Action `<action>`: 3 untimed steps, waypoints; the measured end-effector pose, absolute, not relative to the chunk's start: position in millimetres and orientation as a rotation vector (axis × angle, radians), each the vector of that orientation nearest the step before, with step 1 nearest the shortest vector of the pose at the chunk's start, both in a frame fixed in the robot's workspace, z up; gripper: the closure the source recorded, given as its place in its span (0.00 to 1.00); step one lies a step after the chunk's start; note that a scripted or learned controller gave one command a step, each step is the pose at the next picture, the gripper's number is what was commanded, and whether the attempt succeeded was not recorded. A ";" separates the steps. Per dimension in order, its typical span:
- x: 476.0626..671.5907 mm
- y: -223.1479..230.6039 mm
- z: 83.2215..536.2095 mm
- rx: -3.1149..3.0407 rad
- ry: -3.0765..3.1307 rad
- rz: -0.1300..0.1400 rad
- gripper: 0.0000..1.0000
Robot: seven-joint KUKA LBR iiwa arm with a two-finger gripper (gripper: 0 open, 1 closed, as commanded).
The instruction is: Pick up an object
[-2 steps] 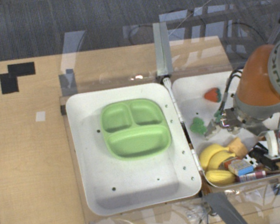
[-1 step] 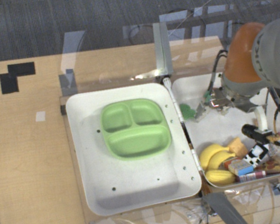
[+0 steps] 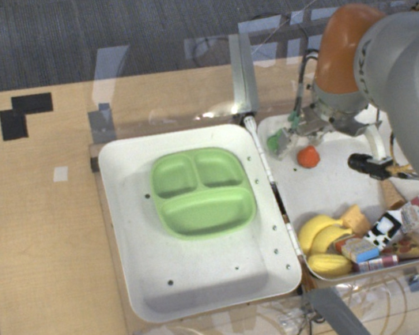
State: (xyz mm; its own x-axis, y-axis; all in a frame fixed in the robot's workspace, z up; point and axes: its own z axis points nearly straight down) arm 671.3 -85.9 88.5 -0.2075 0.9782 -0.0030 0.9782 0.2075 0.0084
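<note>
Wood-toned surface (image 3: 41, 256) is seen carrying two shallow white plastic bins side by side. The left white bin (image 3: 147, 294) holds a light green three-compartment plastic tray (image 3: 201, 190), lying flat near the bin's middle. The right white bin (image 3: 335, 160) is reached into by the grey arm with its orange band (image 3: 346, 34), and its near end is crowded with a bunch of yellow bananas (image 3: 325, 242), a tan wedge-shaped piece (image 3: 354, 218), a black-and-white checkered packet (image 3: 381, 230) and other small packaged items that cannot be told apart.

The pincer (image 3: 298, 124) is placed at the far left corner of the right bin, just beside a small green object (image 3: 276, 142). Whether it is released or clenched cannot be told, and nothing is seen grasped.

The likeliest thing to be picked is judged to be the small red-orange round object (image 3: 308, 156), lying alone on the bare bin floor, near the pincer and well apart from the pile. It is judged to be light and fairly stiff, smooth-skinned and prone to rolling or slipping out sideways when pinched. A hold across its widest middle, taken from straight above, is judged best. The bananas are judged heavier and softer, and are hemmed in by neighbours.
</note>
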 end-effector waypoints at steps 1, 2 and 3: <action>674.8 -83.4 103.4 1.958 2.437 0.018 1.00; 670.9 -37.7 200.2 1.985 2.426 0.010 1.00; 654.9 -19.7 185.6 2.154 2.283 0.005 1.00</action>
